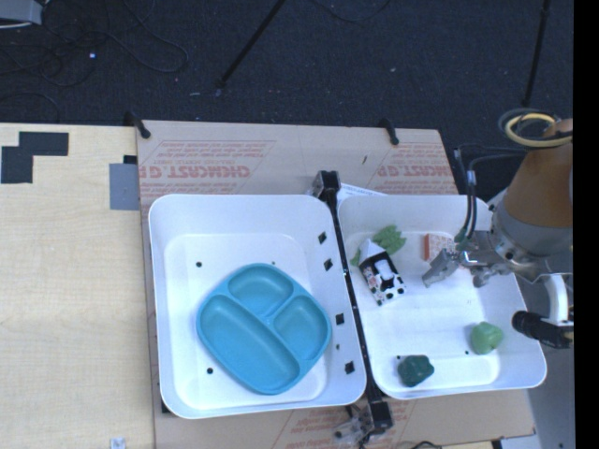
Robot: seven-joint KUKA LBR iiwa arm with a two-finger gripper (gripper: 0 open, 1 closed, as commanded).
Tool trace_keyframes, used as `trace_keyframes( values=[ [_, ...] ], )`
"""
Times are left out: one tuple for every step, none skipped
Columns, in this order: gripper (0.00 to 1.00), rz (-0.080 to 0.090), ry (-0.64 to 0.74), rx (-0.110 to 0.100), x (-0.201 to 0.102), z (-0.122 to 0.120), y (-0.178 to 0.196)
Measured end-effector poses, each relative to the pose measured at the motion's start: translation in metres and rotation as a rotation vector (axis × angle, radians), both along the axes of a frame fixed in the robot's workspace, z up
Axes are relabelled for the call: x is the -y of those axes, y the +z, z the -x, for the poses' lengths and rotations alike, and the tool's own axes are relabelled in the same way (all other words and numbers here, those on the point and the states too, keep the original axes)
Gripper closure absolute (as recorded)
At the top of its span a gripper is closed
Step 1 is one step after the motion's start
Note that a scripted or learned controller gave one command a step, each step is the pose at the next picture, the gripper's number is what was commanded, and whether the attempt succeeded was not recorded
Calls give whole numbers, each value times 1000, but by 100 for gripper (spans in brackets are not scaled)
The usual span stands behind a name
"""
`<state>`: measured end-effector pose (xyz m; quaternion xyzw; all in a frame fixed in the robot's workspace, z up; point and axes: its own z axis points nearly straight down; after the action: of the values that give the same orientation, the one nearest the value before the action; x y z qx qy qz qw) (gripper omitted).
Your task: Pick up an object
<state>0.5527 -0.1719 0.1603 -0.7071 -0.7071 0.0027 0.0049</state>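
The right bin [524,368] holds several small objects. A black and white toy [382,275] lies near its left wall, with a green leafy piece [389,240] just behind it. A small red and white item [433,245] sits at the back. A dark green lump [415,369] and a light green lump [486,337] rest near the front. My gripper [459,273] hangs over the bin's middle right, open, with nothing between its fingers [437,270]. It is right of the toy and just in front of the red and white item.
The left bin [178,251] carries a blue divided plate [264,326]. A black divider [344,293] runs between the bins. The arm [538,204] enters from the right over the right bin's far corner. Cardboard [234,162] lies under both bins.
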Motion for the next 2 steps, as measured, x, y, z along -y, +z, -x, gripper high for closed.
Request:
trace_keyframes(
  values=[
    [0, -1, 0, 0, 7, 0, -50],
    [0, 0, 0, 3, 6, 0, -77]
  ],
)
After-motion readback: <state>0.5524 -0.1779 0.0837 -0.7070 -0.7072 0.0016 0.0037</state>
